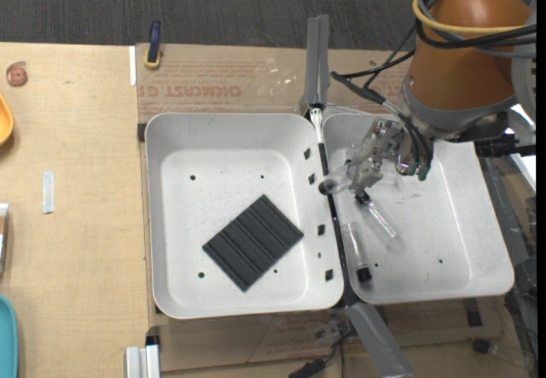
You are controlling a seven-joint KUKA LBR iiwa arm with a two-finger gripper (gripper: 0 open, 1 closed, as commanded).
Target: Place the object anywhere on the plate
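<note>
My gripper: hovering in the right bin, near its left wall; grip state unclear.
Marker: lying in the right bin, below my gripper.
Dark ridged plate: sitting left of the right bin.

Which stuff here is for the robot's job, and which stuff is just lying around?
For the job: dark ribbed plate in the left bin; clear tube with a black tip in the right bin; pincer.

Just lying about: blue clip; small white strip; orange thing at the left edge.
</note>
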